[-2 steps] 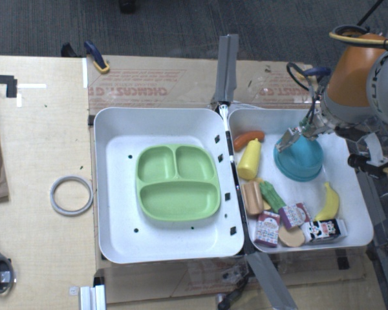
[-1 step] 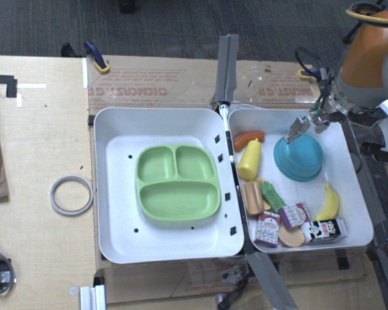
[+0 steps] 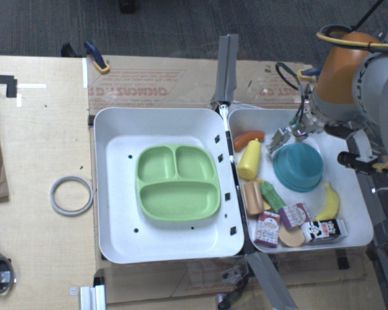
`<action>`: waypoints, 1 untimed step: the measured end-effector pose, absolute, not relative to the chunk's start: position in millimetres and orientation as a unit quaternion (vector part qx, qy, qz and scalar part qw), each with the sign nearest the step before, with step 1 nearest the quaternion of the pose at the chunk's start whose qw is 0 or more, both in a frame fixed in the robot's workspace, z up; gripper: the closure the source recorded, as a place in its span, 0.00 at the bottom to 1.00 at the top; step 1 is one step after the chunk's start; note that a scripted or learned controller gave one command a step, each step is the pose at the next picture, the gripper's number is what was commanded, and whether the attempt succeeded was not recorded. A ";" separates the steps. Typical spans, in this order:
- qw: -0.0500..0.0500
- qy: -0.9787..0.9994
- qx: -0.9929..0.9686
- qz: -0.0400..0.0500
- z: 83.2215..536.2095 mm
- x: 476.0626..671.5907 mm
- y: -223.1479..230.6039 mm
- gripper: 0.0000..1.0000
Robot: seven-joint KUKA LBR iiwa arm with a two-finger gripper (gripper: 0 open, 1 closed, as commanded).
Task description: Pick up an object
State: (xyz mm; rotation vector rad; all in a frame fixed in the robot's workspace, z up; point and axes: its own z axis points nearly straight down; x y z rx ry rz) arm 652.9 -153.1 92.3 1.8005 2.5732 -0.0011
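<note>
Two bins sitting on counter; gripper (image 3: pixel 283 136) hovering over right bin (image 3: pixel 355 234), jaws' state unclear, cannot tell; teal bowl (image 3: pixel 299 166) lying just right and nearer, yellow bottle (image 3: pixel 249 159) just left, standing lengthwise near-far

A robotics lab is indicated. Two bins (image 3: pixel 103 192) are set side by side on a bench (image 3: pixel 39 115) covered with cardboard (image 3: pixel 155 86), over grey carpet (image 3: pixel 181 11). Toy food and a plastic tray (image 3: pixel 178 183) are laid out as test objects, beside a cabled arm (image 3: pixel 359 76).
</note>
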 end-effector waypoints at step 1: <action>0.001 0.712 0.702 -0.001 92.0 641.3 -170.0 0.00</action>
